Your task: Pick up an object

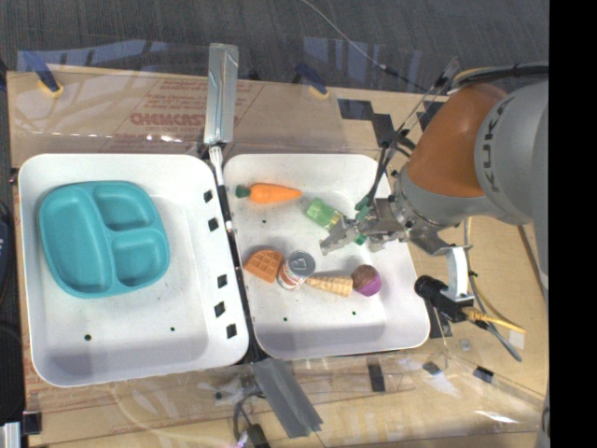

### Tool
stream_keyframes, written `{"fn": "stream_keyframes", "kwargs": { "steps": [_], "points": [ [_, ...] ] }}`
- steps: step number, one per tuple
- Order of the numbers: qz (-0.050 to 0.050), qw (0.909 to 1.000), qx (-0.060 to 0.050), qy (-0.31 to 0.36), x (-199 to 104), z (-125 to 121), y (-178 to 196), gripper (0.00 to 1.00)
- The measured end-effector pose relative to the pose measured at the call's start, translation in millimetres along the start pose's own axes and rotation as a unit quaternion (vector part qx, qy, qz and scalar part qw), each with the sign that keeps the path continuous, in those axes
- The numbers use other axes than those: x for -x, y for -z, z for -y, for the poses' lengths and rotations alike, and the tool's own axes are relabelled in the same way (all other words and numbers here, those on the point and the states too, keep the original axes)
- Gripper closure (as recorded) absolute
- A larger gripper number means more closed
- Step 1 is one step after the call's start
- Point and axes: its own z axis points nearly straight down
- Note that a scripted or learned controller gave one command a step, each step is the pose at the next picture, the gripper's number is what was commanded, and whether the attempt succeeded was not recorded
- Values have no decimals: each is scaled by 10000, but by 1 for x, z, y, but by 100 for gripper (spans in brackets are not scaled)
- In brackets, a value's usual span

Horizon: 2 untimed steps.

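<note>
Reaching in from the right, the arm [485, 152] shows a smooth grey shell with a rounded orange band, and its gripper [350, 234] hangs over the right bin [280, 339] just beside a small green object [322, 213]; whether the gripper is released or clenched I cannot tell, because the metal parts there are dark, small and blurred together, and nothing is clearly seen between them. Two shallow white bins of smooth plastic with rounded corners lie side by side on the brown tabletop [121, 110], which seems covered with a shiny transparent sheet. The left bin [112, 353] holds one teal tray [101, 236], matte and divided into three compartments. The right bin holds five small things: one orange carrot [273, 194] with a green end, near the far wall; the green object, translucent and of unclear shape; one waffle-textured piece [265, 266]; one round grey thing [298, 265] touching it, hard to identify; and one ice cream cone [340, 284] lying on its side with a purple ball at its right end. The arm is cut off by the right edge, and it hides the right rim of the bin.
</note>
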Motion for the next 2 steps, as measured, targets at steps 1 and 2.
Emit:
{"fn": "stream_keyframes", "kwargs": {
  "steps": [1, 2],
  "points": [
    [30, 10000, 66, -10, 45, -23, 123, 0],
    [15, 10000, 30, 1, 48, -117, 165, 0]
  ]
}}
